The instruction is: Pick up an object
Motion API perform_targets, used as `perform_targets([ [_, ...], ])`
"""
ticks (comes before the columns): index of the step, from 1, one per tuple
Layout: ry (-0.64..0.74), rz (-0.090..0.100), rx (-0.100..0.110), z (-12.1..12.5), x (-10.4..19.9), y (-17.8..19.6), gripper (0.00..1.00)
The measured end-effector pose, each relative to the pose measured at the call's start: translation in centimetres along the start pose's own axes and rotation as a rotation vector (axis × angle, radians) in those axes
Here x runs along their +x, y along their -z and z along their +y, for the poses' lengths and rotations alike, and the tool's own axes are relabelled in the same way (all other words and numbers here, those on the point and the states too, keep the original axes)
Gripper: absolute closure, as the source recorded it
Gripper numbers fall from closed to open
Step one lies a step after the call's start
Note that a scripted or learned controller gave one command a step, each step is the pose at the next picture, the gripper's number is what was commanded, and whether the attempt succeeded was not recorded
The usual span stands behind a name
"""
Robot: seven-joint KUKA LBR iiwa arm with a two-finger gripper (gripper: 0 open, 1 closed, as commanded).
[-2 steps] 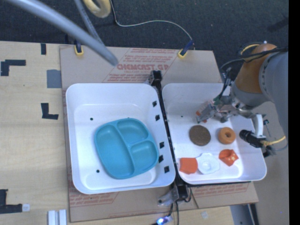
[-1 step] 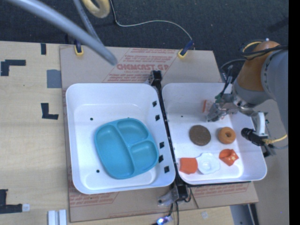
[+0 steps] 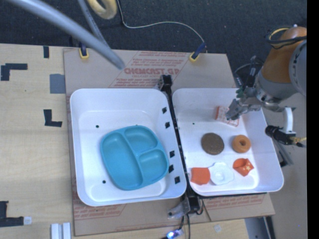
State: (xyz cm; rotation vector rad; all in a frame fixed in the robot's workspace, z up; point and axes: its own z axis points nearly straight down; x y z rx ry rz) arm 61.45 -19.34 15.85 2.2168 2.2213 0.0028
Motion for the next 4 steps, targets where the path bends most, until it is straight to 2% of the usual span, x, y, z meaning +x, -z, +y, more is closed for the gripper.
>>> perform_targets([
  [1,0.000,-0.001,-0.001,0.9,0.5,5.9,1.00],
  [2,0.000,0.001,0.003,0.9,0.5,8.0,1.00],
  [3,0.003,0.002,0.005,-0.2,5.4,8.7,1.00],
  [4,0.002,0.002,0.007,-2.2,10.3,7.2,1.00],
])
